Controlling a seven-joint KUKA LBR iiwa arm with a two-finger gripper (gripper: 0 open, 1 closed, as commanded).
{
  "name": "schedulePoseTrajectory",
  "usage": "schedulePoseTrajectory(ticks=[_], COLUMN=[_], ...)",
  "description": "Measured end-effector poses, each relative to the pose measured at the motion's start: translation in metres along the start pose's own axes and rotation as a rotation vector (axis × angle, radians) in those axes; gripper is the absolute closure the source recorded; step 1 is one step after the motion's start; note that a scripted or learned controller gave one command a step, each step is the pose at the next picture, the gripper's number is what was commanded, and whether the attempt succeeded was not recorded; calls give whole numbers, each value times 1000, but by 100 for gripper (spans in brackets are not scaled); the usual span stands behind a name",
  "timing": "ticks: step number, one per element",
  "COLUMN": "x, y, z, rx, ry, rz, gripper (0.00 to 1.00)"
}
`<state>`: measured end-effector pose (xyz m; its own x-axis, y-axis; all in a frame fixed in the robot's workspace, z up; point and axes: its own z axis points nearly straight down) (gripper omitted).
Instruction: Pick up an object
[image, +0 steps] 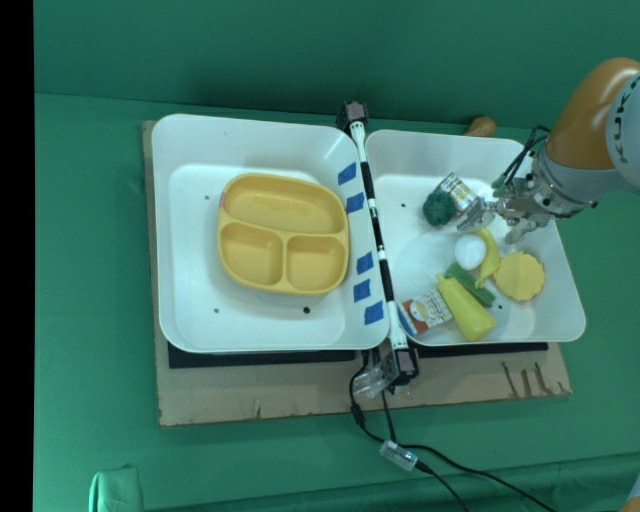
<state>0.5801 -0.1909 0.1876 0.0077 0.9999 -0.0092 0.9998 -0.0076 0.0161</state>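
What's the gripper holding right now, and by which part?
Cannot be told. The gripper sits low in the right bin, between the can and the banana, but no object shows clearly in its grasp.

Divided tray (283, 233): you see plain yellow.
Bins (190, 180): white.
Tape squares (365, 264): blue.
Bench cloth (90, 280): green.
Arm (598, 115): grey, orange band.
Bottle (465, 307): yellow.
Broccoli (437, 208): dark green.
Egg (469, 248): white.
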Motion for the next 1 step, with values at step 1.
schedulePoseTrajectory(ticks=[1], x=[-5], y=[3], z=[-17], rx=[-17], ry=[-9], rz=[7], gripper=[100])
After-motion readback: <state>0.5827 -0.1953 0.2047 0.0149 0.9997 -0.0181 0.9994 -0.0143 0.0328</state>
